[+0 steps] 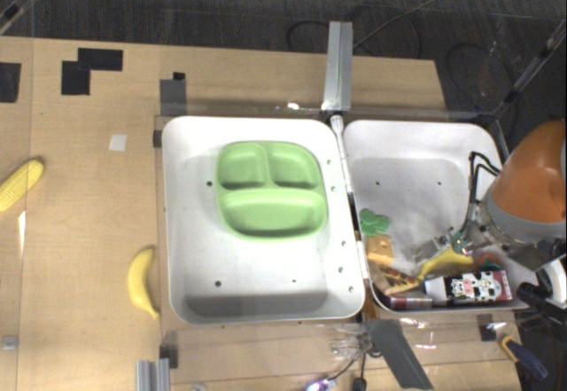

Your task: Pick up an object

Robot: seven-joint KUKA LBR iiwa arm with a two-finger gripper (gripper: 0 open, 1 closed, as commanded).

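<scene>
- Right bin (416,150), 6 o'clock wall: boxed item (468,288), clutter heap (399,269).
- Gripper (462,243): above heap; grip state cannot be told.
- Left bin (190,203): green tray (268,188).
- Bench, 9 o'clock: banana (142,281), corn (19,185).

Tabletop (80,230) matt wood grain; 2 bins (190,283) smooth white plastic; green tray (268,188) matt plastic; divider post (339,70) brushed metal.

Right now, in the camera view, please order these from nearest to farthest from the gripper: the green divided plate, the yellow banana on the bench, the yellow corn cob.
Measured from the gripper in the right bin:
1. Green divided plate, left bin.
2. Yellow banana, bench beside left bin.
3. Yellow corn cob, far left edge.
</scene>
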